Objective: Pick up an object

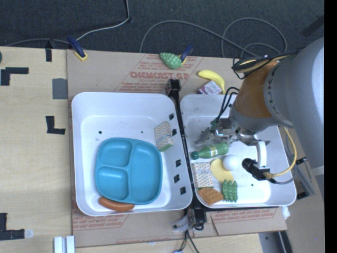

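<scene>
My gripper (209, 134) hangs low over the middle left of the right bin (274, 196), just above and behind a green bottle (209, 152) that lies on its side. Close to the bottle lie a yellow piece (216, 169), a white egg (230, 163), a patterned packet (202, 175), a brown bread-like piece (210, 195) and a green ridged piece (229, 190). Nothing shows held in the gripper. The arm's orange band (253, 96) and grey body cover the bin's right rear.
The left bin (84, 115) holds a blue divided plate (128, 170), an orange sausage (116, 204) at its front and a patterned block (164, 136) by the right wall. Behind the bins on the cardboard lie a banana (212, 79), a green object (171, 60) and cables.
</scene>
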